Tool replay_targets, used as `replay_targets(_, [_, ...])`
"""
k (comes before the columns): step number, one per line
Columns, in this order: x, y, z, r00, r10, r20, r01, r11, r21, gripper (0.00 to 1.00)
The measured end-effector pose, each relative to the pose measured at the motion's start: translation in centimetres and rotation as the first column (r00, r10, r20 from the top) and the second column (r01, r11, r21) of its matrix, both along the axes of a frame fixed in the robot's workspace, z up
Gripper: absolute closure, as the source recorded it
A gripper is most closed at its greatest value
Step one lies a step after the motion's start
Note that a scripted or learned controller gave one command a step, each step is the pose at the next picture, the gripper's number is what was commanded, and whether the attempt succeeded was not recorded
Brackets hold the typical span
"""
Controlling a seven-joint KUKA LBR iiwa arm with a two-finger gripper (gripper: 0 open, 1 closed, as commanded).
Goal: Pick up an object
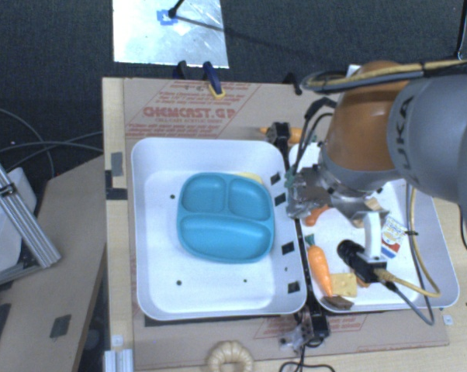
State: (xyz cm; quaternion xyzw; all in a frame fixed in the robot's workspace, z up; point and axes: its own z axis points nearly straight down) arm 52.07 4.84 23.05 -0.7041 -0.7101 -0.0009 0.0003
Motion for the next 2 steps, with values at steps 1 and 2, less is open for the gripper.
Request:
replay_targets(1, [1.28, 0.50, -1.07, 1.000, -0.003, 0.000, 0.003, 1.000, -0.002, 1.00])
replay_targets(2, [0.59, -0.15, -1.43, 1.000, -0.008, -0.001, 0.008, 1.000, -0.002, 1.00])
